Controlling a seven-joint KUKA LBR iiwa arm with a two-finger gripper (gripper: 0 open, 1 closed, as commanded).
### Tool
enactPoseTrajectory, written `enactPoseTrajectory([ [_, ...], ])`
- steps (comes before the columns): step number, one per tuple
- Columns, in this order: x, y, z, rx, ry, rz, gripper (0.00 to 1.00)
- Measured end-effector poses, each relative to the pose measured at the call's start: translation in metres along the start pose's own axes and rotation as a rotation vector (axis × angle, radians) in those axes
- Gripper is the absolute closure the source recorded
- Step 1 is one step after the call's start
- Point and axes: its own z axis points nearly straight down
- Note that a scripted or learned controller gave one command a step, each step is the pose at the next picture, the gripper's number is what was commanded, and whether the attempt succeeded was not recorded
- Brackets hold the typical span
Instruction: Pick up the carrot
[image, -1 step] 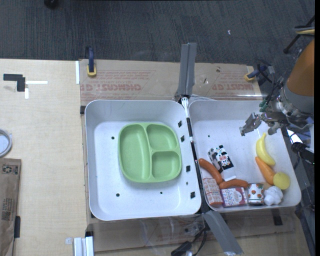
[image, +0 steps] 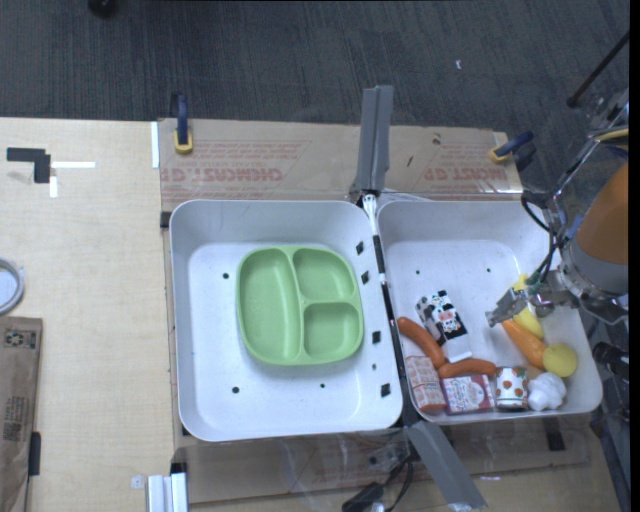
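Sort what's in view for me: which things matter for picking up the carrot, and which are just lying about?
Job:
carrot, right bin, gripper just above the carrot

Lying about:
green divided plate in left bin, two sausages, cow-print carton, yellow ball, snack packets

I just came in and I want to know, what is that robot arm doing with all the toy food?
The robot arm reaches in from the right, and its pincer is down in the right bin, right at the orange carrot it is meant to pick up. The carrot lies on the bin floor beside a yellow toy, with sausages and small packets nearby. I cannot tell if it has grabbed the carrot. The left bin holds a green divided plate.
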Motion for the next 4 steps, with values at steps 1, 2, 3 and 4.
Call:
enactPoseTrajectory([
  [1,-0.003,-0.027,0.012,-0.003,0.003,-0.244,0.00],
  [2,-0.005,-0.027,0.006,-0.002,0.002,-0.238,1.00],
  [3,0.038,-0.027,-0.022,-0.003,-0.002,-0.659,1.00],
  [4,0.096,0.028,-0.097,-0.002,-0.003,-0.607,1.00],
])
